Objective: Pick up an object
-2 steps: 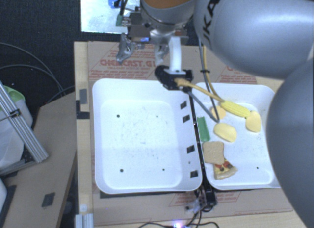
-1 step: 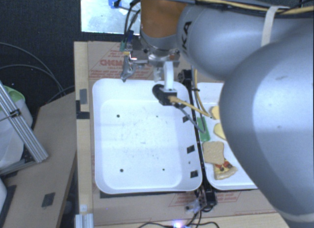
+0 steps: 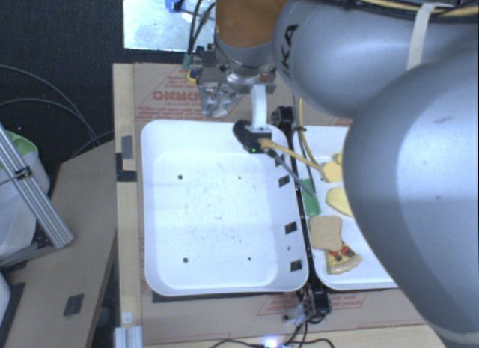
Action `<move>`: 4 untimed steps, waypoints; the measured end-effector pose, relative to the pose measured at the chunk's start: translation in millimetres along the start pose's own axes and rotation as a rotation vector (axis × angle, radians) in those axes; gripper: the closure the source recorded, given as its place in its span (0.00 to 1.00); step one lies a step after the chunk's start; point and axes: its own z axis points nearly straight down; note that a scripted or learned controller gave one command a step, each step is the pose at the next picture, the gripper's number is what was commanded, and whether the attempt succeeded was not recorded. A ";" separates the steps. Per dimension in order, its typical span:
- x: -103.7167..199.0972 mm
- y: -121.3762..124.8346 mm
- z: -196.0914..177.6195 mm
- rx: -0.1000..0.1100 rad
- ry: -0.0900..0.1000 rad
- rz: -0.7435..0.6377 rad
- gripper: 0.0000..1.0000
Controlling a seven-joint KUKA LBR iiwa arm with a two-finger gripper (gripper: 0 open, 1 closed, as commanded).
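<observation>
My gripper (image 3: 216, 104) hangs over the far edge of the left white bin (image 3: 161, 212), just past its back rim, under the orange wrist band. Nothing shows in its grasp. In the right bin (image 3: 367, 283), by the divider, lie a tan toast slice (image 3: 325, 230), a small pizza slice (image 3: 343, 259), a yellow piece (image 3: 338, 200), another yellow piece (image 3: 333, 167) and a green item (image 3: 309, 198). All of them lie well to the right of the gripper and nearer the front. The grey arm hides most of the right bin.
A brown cardboard sheet (image 3: 161, 96) lies under both bins. Black clips (image 3: 290, 228) run along the divider between them. A metal frame (image 3: 34, 204) and a green-and-white object (image 3: 22, 148) stand off the bench at the left.
</observation>
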 end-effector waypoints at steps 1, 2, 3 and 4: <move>0.1 0.6 -11.1 -0.002 0.002 -0.001 1.00; -66.9 -25.7 -23.2 0.003 -0.004 0.006 1.00; -47.4 -34.0 51.5 0.009 -0.002 -0.002 1.00; 31.7 -22.3 90.2 0.002 0.001 -0.008 1.00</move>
